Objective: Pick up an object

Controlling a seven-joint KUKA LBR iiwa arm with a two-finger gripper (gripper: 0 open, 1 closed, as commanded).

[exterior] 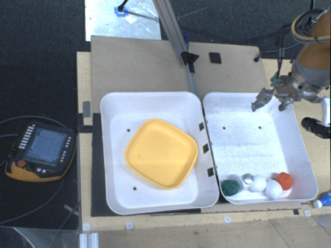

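My gripper [271, 103] hangs above the far right part of the right bin [243, 138], its two fingers [258, 102] spread open with nothing between them. Several small objects lie along that bin's near edge: a dark green ball [230, 186], a small silver piece [247, 179], two white balls [258, 184] [273, 189] and an orange-red object [284, 180]. They sit well below the gripper in the view, apart from it. A yellow square plate [161, 153] lies upside down in the left bin [116, 138].
A metal pole [173, 25] slants across the brown bench board behind the bins. A teach pendant [41, 150] with its cable lies on the dark floor at left. A blue object [321, 202] sits off the right bin's near right corner.
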